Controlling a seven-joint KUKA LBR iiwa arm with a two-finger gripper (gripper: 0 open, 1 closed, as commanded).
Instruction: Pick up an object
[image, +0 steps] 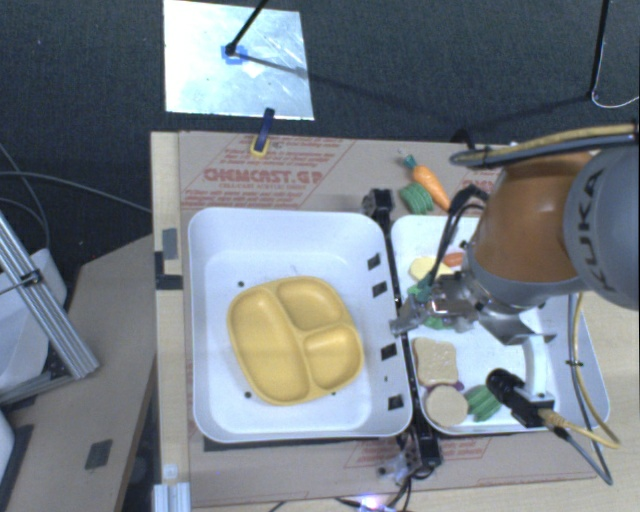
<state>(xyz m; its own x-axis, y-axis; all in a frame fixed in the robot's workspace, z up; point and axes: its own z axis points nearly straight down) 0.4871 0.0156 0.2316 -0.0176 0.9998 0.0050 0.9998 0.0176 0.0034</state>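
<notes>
Plastic toy food fills my right bin (575, 345): a bread slice (434, 360), a round biscuit (446, 405) and a green piece (482, 402) lie near its front left corner. My pincer (425, 308) hangs just above the bread; I cannot tell how its tips stand. I judge the bread light, stiff and slick, best pinched across its thin edges. The yellow tray (293, 338) sits in the left bin (210, 250).
</notes>
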